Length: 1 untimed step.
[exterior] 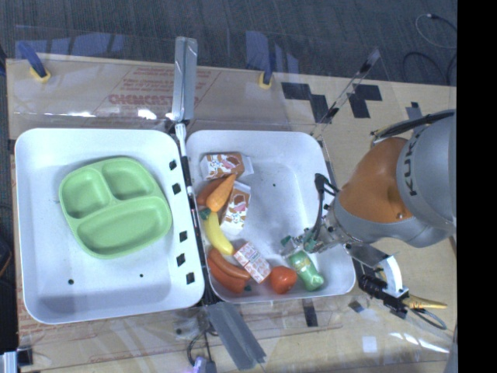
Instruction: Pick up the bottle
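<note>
The bottle (306,270) is small and green. It lies on its side at the front right of the right bin (287,169), beside a red tomato (282,280). My gripper (301,243) reaches in from the right over the bin's right wall and hovers just above and behind the bottle, very close to its upper end. The grey arm and its orange band (373,189) stretch off to the right. I cannot tell whether the gripper touches the bottle.
The right bin's left side holds a carrot (220,192), a banana (217,235), several snack packets (237,208) and a hot dog (225,275). A green divided plate (116,206) lies in the left bin (46,286).
</note>
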Available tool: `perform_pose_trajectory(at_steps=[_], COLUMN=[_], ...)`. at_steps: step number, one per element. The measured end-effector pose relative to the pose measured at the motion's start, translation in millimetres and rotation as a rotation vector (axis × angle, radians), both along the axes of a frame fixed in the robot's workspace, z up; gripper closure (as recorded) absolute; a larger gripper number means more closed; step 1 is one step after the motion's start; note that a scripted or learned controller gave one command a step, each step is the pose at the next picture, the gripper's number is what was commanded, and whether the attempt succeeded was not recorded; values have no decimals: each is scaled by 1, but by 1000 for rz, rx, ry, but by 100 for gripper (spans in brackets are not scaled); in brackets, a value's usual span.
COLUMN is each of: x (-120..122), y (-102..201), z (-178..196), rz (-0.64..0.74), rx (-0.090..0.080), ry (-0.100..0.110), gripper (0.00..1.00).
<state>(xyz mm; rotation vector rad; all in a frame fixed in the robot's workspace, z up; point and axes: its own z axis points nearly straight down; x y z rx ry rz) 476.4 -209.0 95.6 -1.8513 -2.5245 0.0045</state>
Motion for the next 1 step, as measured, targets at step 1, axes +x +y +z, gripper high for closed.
perform_pose_trajectory(at_steps=[1], x=[0], y=[56], z=[99], rz=[-176], rx=[-4], ry=[-1], gripper=[100])
